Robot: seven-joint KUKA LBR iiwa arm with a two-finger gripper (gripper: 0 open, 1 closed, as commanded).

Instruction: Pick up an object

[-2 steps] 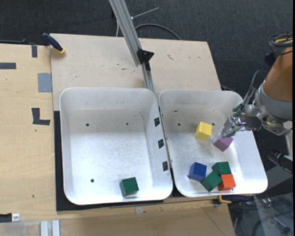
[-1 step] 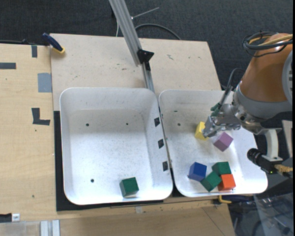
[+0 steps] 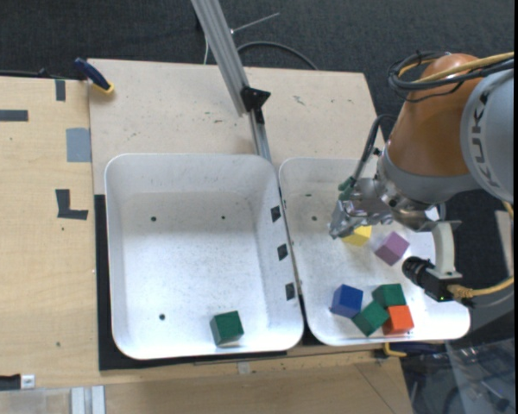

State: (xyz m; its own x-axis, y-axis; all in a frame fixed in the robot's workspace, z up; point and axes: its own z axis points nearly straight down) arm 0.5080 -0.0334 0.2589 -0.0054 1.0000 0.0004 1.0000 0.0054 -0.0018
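Note:
My gripper (image 3: 350, 221) hangs low in the right bin (image 3: 315, 188), near its middle. A yellow block (image 3: 359, 237) lies right under its tip, partly hidden by it; whether they touch I cannot tell. A purple block (image 3: 391, 248) sits just to the right of the yellow one. Near the bin's front edge a blue cube (image 3: 347, 300), two green blocks (image 3: 372, 318) and an orange cube (image 3: 401, 319) are bunched together. A lone green cube (image 3: 227, 327) rests at the front of the left bin (image 3: 155, 179).
A slanted metal pole (image 3: 229, 50) comes down to the wall between the bins. The arm's grey and orange body (image 3: 440, 145) overhangs the right bin's far right side, with a black cable fitting (image 3: 427, 279) beside the purple block.

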